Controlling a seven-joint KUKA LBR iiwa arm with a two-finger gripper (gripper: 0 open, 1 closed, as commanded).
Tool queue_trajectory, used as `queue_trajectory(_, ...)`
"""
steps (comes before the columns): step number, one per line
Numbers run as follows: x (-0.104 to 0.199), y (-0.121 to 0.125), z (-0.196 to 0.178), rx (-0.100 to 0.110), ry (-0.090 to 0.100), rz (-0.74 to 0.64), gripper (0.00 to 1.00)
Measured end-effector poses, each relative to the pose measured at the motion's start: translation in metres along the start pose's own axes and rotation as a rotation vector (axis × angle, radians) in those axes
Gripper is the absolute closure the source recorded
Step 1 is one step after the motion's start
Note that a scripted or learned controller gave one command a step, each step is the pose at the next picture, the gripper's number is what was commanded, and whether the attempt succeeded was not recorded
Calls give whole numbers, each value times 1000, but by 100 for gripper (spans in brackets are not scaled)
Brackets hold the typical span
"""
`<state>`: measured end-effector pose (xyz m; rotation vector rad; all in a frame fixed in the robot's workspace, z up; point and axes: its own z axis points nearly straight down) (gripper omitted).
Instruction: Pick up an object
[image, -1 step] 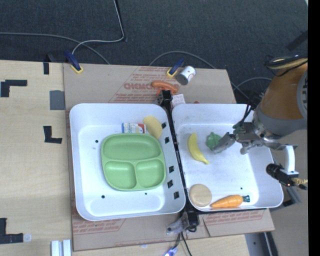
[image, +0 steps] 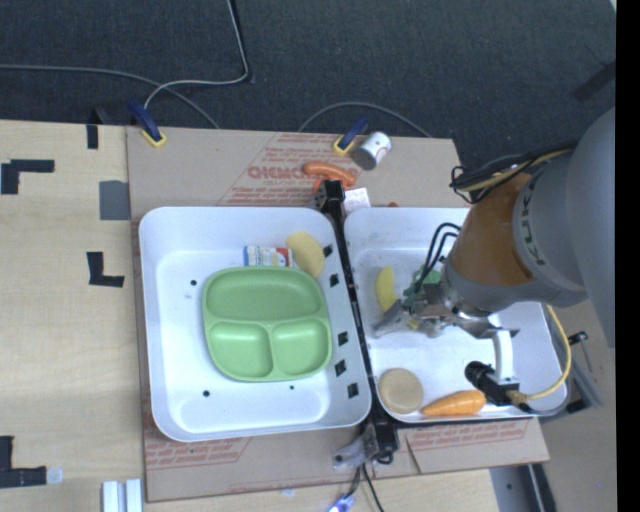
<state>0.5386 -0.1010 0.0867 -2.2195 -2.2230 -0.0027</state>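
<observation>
The pincer sits low in the right bin, tips just beside the yellow banana, placed for a grasp. Whether it is spread or pressed together cannot be told. A carrot and round disc lie near the front wall. The green plate occupies the left bin.
</observation>
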Motion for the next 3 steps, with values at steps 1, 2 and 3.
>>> queue_trajectory(1,4,83,1,-4,-3,0,0)
queue_trajectory(2,4,83,-10,-4,-3,-1,100)
queue_trajectory(3,59,75,-98,0,-1,-1,100)
